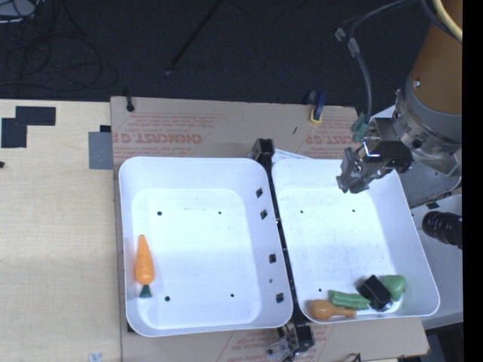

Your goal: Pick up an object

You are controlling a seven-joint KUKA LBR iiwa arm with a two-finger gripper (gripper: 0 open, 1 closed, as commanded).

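The pincer (353, 181) is hanging over the right bin (423, 266); whether it is spread cannot be told. Well below it, a black block (374, 291) is lying among toy vegetables. It is looking light, stiff and smooth, best pinched across its narrow sides.

Both white bins (249, 173) look like smooth, faintly glossy plastic. Under them lies matt brown printed cardboard (226, 130), on a pale wood-grain desk (53, 240). The toy carrot (143, 261) looks matt plastic. Above the dark metal end effector (353, 178), the arm (436, 66) shines satin orange.
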